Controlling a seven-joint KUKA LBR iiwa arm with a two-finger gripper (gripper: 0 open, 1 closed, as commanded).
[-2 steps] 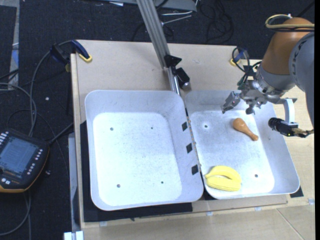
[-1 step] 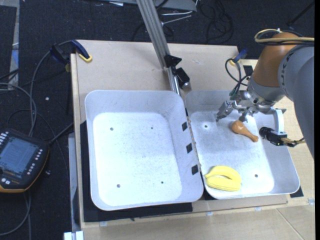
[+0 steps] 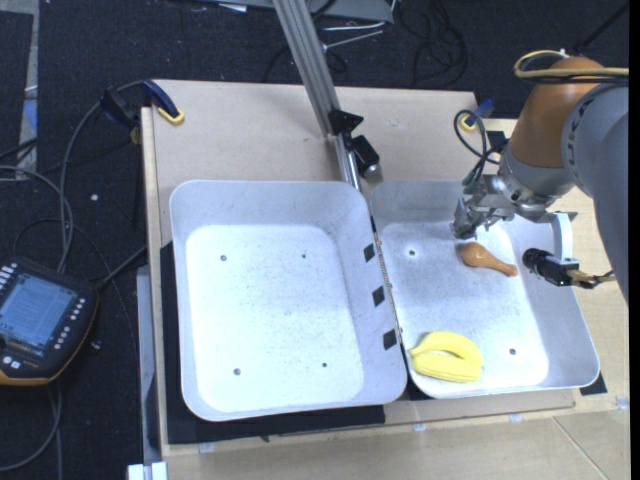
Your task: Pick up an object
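- Camera view: the gripper (image 3: 470, 223) hung low over the right bin (image 3: 530, 368), just beside the brown drumstick-shaped toy (image 3: 487, 258) — at its upper left.
- Whether it stood apart or together could not be told.
- A yellow banana toy (image 3: 447, 357) lay near the right bin's front edge, well apart from the gripper.
- Step judged: approach — next, settling over the drumstick and closing.

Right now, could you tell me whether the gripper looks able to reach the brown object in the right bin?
Probably yes: the gripper hangs beside the brown object, with nothing lying between them.
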